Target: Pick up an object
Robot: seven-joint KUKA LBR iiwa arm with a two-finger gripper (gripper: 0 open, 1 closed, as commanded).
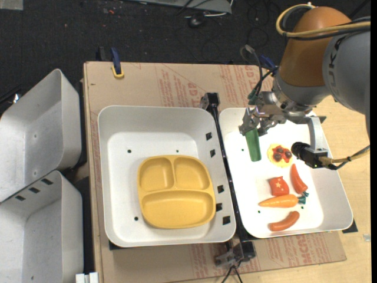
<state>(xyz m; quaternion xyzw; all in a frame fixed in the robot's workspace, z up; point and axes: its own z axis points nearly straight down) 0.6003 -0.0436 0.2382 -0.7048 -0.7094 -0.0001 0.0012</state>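
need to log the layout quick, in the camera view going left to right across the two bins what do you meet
left bin → yellow divided plate → right bin → green cucumber-like piece, at the gripper → toy carrot → long red pepper

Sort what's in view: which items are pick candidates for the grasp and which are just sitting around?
In play: gripper over the right bin; green cylinder right under it; carrot; red pepper; red strawberry piece; sausage; small yellow pizza piece.

Lying about: left bin; yellow divided plate; spare white bins off the bench.
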